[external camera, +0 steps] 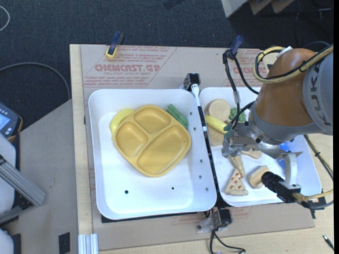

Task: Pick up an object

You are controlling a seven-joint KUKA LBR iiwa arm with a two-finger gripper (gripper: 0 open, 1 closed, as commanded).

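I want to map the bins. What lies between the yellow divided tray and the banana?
In the camera view, between the yellow divided tray and the banana lie a green item at the tray's edge and the bins' adjoining rims.

A yellow divided tray (152, 140) lies flat in the left bin (106, 194), covering a yellow piece (117, 118) and a green piece (177, 115) at its edges. In the right bin (312, 181) lie a tan round (217, 109), a yellow banana-like piece (215, 123), a pizza slice (237, 182) and a bread-like piece (256, 175).
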